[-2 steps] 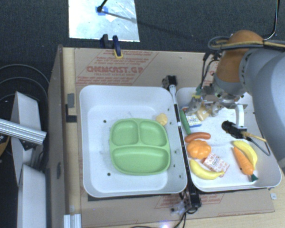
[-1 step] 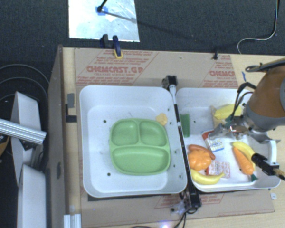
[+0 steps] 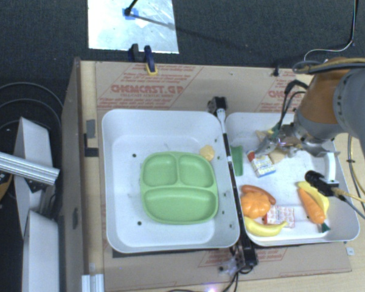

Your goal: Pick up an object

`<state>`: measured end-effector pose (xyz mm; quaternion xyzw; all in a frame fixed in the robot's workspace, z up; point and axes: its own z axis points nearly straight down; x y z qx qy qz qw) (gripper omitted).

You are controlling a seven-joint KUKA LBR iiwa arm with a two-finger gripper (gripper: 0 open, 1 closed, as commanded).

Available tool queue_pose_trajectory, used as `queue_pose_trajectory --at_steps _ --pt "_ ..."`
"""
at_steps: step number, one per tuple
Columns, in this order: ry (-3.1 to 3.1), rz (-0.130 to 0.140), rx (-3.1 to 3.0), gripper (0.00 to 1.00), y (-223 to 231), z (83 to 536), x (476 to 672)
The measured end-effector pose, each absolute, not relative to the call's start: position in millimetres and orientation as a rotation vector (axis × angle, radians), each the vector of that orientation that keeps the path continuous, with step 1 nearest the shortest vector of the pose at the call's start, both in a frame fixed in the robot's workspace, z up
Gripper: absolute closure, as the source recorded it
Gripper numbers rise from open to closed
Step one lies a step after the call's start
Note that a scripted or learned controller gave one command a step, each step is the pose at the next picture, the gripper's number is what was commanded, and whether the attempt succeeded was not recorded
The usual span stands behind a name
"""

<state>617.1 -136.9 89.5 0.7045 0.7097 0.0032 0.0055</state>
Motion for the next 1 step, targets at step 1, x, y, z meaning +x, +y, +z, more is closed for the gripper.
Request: queue_pose_trajectory --at_steps 1 --pt "2.243 -0.033 2.251 0.00 -147.4 85.0 663.6"
